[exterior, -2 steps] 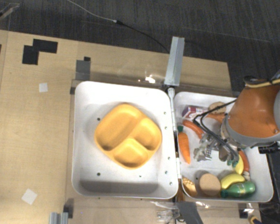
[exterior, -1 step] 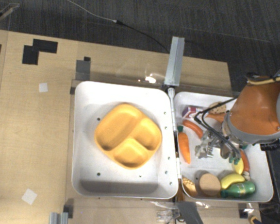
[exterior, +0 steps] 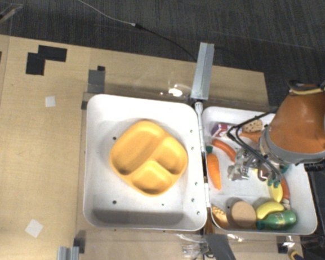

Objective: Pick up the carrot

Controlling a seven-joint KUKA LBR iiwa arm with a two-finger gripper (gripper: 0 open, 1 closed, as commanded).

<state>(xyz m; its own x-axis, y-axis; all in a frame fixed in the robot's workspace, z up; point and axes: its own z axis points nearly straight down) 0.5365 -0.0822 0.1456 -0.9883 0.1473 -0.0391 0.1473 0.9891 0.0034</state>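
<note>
left bin (exterior: 93, 149): holds yellow divided tray (exterior: 149, 156) | right bin (exterior: 307, 224): crowded | gripper (exterior: 249, 169): hovering mid-bin, finger state impossible to tell | carrot (exterior: 213, 170): against left wall, right of divider | risk: fingers striking wall, or snagging red sausage (exterior: 224, 148) just beyond

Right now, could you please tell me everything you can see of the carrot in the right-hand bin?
The carrot is a smooth orange cone with a small green top, plastic-looking like toy food. It lies flat on the floor of the right bin, close along its left wall, green end toward the back and tip toward the front. The end effector hangs to its right, apart from it. A red-orange piece lies near its green end.
</note>
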